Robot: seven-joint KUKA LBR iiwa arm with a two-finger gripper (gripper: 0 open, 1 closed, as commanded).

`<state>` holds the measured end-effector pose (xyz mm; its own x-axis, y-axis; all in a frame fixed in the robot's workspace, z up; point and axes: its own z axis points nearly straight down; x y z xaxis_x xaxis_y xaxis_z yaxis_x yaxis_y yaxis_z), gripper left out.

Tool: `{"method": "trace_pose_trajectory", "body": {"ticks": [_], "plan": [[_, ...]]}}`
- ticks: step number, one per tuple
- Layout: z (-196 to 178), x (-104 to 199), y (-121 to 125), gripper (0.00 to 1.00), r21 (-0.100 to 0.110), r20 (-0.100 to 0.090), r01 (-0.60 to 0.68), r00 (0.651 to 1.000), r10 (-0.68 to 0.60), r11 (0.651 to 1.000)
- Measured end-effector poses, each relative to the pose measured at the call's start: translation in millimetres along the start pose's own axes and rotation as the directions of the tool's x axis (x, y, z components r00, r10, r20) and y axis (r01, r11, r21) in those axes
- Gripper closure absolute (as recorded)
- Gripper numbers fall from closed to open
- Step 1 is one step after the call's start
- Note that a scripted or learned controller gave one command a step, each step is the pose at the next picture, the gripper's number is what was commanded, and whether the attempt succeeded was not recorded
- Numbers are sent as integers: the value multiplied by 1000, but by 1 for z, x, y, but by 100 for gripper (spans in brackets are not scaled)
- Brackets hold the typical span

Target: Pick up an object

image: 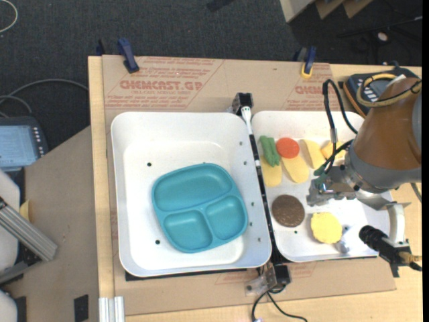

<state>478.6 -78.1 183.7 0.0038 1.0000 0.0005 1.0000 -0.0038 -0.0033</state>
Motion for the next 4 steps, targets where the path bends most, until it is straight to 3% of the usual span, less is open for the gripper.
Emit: {"method": "trace_pose_trajectory", "body": {"ticks": [1,2,3,4], "plan": [[-12,83,1,100,-5,1,7,1000,-7,1000],[-173,95,1,100,-19,-1,8,1000,-8,1000],[-92,122,-1,100,4,0,6,1000,-6,1000],[-94,187,4,100,-5,-1,11,1000,-11,1000]]}}
